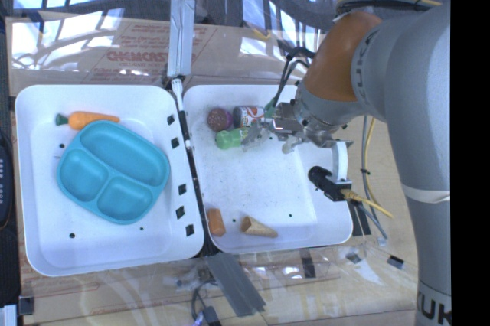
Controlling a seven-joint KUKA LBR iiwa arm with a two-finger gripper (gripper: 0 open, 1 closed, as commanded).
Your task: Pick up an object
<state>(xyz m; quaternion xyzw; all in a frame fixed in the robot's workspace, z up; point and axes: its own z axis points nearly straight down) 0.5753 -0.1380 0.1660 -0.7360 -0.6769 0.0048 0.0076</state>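
I am lowering the gripper [256, 132], fingers unclear, toward the green toy [227, 138] at nine o'clock, going slow and straight.

Bright, even light w/ glare streaks on clear panels [99, 11]; slightly soft focus.

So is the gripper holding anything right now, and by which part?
Cannot be told: the gripper sits by the green toy and small can, its tips too unclear.
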